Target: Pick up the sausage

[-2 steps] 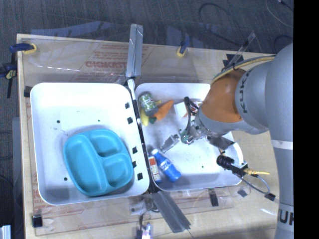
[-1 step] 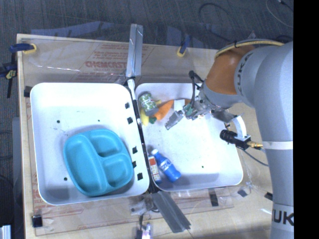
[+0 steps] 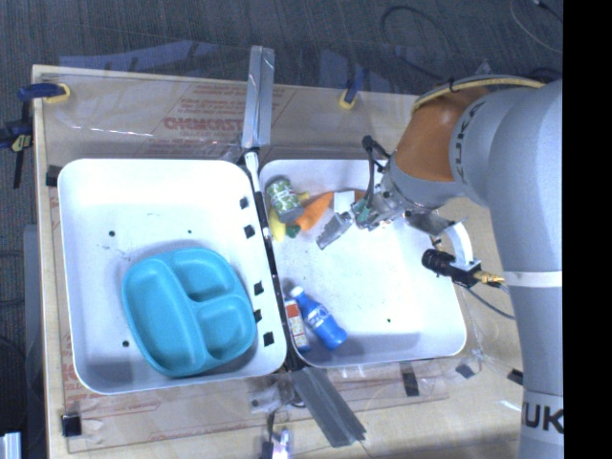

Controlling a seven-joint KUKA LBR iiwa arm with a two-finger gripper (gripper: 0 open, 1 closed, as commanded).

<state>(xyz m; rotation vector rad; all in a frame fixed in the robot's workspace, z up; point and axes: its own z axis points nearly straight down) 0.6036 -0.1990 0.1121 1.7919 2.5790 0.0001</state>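
glossy blue bottle (image 3: 319,320) lies at my right bin's (image 3: 421,338) front wall. beyond it my arm (image 3: 497,151) bends in over the bin, its gripper (image 3: 337,228) beside an orange carrot-shaped piece (image 3: 314,210); fingers spread, grasping nothing.

The arm (image 3: 507,161) is cut off at the right and bottom edges. The gripper (image 3: 337,228) is seen over the right bin (image 3: 421,338); its finger gap is too small to be judged. The orange item (image 3: 314,208) beside the can (image 3: 282,196) is partly covered; its identity cannot be told. The bottle (image 3: 318,319) label is unreadable.
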